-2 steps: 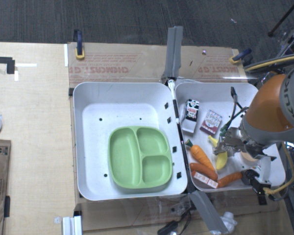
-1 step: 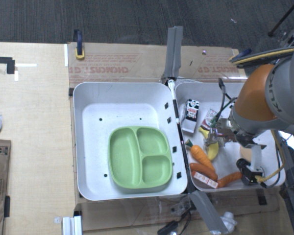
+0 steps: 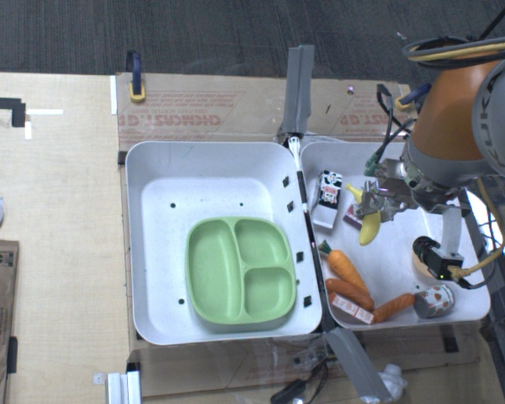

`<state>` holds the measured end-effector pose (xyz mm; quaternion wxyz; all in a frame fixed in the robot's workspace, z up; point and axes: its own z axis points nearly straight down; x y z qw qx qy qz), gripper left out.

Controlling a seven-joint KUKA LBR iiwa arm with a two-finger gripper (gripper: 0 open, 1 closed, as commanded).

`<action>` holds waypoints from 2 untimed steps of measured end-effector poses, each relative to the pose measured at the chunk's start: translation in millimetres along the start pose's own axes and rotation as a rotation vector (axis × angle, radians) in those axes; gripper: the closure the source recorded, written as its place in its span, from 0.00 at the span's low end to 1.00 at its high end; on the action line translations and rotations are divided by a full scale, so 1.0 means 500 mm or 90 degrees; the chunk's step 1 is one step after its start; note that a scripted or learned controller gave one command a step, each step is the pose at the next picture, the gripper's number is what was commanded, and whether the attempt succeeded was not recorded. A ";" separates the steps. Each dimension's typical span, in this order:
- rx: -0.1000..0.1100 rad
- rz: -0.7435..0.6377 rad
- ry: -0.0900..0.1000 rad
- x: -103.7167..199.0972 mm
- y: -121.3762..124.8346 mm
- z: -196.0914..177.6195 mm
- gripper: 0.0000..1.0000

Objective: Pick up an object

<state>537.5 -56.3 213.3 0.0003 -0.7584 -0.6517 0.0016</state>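
My gripper (image 3: 374,202) hangs over the upper middle of the right bin (image 3: 404,154). It is shut on a yellow banana (image 3: 368,229). The banana's lower end pokes out below the fingers, and a small yellow tip shows on their left side. The grey arm with its orange band comes in from the right, above the bin's far corner. I cannot tell whether the banana is touching the bin floor.
Also in the right bin are a small cow-print carton (image 3: 329,188), a dark red packet (image 3: 353,218), two carrots (image 3: 350,268) (image 3: 394,307), a small can (image 3: 434,302) and a round cup (image 3: 427,257). The left bin (image 3: 151,225) holds a green divided plate (image 3: 240,269).
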 end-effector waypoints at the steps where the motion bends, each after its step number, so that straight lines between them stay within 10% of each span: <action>1: 0.000 -0.071 0.000 0.032 -0.031 -0.041 1.00; 2: 0.000 -0.024 0.000 -0.063 0.016 -0.150 1.00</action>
